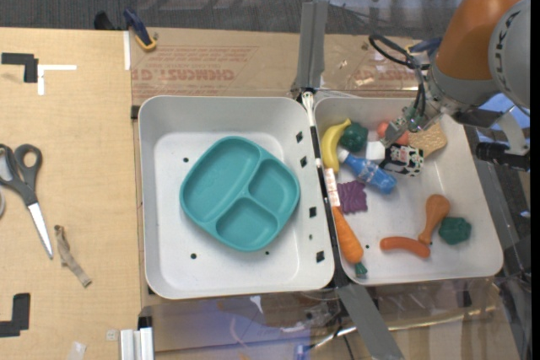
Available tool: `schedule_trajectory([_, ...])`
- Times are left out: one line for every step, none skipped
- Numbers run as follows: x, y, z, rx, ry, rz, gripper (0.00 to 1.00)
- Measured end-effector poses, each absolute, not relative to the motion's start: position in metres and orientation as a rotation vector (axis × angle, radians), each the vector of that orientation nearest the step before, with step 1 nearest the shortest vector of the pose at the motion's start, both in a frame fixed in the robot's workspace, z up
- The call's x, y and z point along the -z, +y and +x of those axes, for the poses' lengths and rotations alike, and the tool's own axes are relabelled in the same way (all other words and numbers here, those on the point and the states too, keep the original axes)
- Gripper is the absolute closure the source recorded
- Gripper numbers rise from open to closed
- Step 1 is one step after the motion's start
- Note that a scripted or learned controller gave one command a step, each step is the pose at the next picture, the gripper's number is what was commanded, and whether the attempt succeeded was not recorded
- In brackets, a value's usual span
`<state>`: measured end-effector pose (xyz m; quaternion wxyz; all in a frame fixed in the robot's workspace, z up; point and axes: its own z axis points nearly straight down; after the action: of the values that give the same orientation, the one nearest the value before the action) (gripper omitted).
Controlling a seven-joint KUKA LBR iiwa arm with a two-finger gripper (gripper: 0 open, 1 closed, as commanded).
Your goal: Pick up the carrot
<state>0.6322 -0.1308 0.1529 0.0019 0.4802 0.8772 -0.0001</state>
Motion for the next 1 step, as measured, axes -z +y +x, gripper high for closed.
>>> schedule_trajectory([-0.2478, -0.2034, 0.6595, 0.002, 2.800, 1.415, 1.00])
